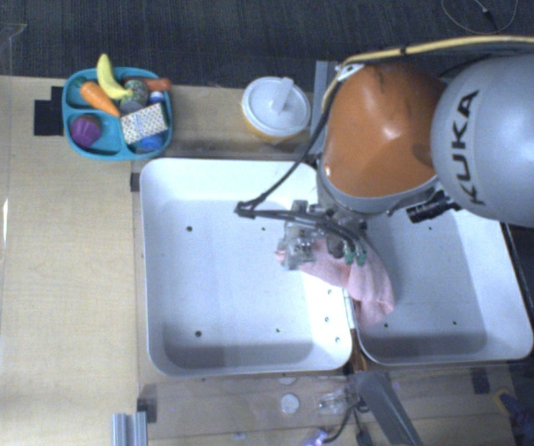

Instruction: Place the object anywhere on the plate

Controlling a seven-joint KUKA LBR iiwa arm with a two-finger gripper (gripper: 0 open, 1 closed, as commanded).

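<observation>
Two-finger gripper [296, 245] low over left white bin [213, 277]; finger state indiscernible. Soft pink crumpled cloth [364, 282] just right-below (draped across bin divider), perhaps carried. No plate nearby.

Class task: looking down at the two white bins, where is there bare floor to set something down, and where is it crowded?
Free: most of the left bin, from its left wall across to the tool; also the right bin's floor right of the pink cloth. Crowded: the divider between the bins, where tool and cloth sit, and the blue tray, full of toys.
</observation>
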